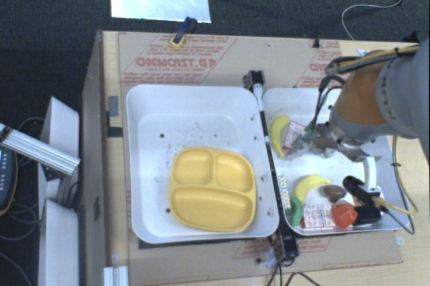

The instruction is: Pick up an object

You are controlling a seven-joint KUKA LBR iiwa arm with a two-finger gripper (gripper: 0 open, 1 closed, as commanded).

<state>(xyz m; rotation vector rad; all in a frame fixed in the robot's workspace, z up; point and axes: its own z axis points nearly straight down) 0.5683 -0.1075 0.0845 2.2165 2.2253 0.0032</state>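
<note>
Bench (201,53) is carrying 2 white bins side by side.

Left bin (144,144) is holding 1 yellow divided plate (213,187) with 3 compartments, sitting toward the near right part of the floor.

Right bin (302,100) is holding all the small stuff.

Arm (403,97) is reaching in from the right, its orange band (359,97) hanging over the right bin's far half.

Gripper (314,141) is sitting low in the right bin's middle, just beside a white packet (293,137) with red print. It is touching or nearly touching the packet's right edge. I can't make out whether the gripper is spread or pinching anything; this angle isn't showing it.

The packet is lying in the left half of the right bin, and a banana (277,130) is lying against its left side, near the wall between the bins.

Near end of the right bin, largest to smallest:
- a yellow fruit (311,185)
- a red and white printed card (316,216), lying flat just in front of the fruit
- a red ball (344,214), sitting at the card's right edge
- a brown lump (332,193), touching the fruit's right side
- a green piece (295,211), lying at the card's left edge
</note>
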